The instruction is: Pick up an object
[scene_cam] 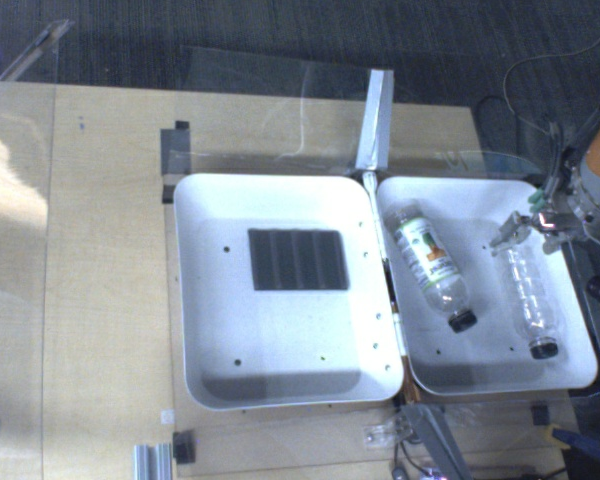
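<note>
Here, labelled bottle (429, 260): white-green-orange label, writing unreadable.

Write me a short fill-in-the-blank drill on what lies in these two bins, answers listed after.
1. Both plastic bottles lie in the ____ bin.
2. The labelled bottle and the clear bottle each have a ____ cap, at the end nearer the camera.
3. The dark ribbed pad lies in the ____ bin.
4. The gripper hovers over the ____ bottle's far end.

Missing words: right; black; left; clear
</note>
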`<action>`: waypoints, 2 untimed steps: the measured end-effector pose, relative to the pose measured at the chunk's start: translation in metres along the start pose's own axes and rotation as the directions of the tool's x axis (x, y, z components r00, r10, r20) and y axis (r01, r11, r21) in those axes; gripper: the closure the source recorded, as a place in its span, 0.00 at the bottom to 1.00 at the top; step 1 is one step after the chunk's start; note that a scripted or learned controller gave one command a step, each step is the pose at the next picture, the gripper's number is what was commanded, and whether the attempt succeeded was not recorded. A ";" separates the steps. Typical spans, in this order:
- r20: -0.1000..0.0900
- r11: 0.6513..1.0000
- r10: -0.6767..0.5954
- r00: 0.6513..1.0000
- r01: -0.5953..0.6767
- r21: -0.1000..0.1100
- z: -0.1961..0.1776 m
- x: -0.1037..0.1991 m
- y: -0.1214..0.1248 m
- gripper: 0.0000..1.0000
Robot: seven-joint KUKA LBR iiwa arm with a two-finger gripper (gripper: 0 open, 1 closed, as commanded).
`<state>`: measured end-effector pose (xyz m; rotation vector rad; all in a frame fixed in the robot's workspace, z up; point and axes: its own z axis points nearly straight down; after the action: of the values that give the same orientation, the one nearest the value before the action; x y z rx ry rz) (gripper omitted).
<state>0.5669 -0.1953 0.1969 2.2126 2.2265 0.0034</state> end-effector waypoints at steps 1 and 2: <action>0.002 0.930 -0.367 0.930 0.367 -0.003 -0.003 0.021 0.018 0.00; 0.019 0.861 -0.508 0.861 0.508 -0.005 0.097 0.059 0.023 0.00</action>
<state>0.5897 -0.1363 0.0998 1.5388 2.7133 -0.0054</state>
